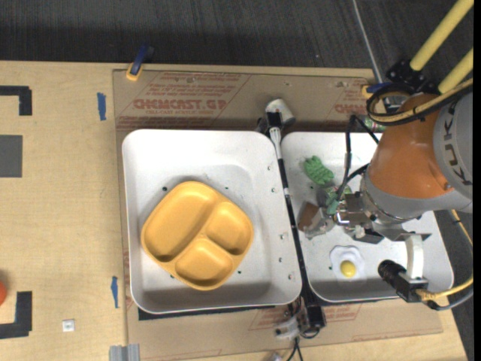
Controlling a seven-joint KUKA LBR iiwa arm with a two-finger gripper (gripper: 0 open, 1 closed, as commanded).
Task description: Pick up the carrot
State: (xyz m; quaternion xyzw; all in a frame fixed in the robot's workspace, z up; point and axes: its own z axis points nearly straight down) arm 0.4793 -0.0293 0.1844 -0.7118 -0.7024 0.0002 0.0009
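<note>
My gripper (pixel 328 210) is down in the right bin (pixel 391 290), close to its left wall. The grey wrist and orange band above it hide the bin's middle and right side. A small brownish piece (pixel 309 217) lies right at the gripper's left tip; I cannot tell whether it is held or what it is. A green leafy piece (pixel 318 170) lies just behind the gripper, apart from it. It could be a carrot's top, though I cannot tell.
A toy fried egg (pixel 346 262) lies in the right bin's front, just before the gripper. A yellow divided plate (pixel 197 234) takes up most of the left bin (pixel 143 156). Cables hang around the wrist. A red object (pixel 2 292) sits at the bench's far left edge.
</note>
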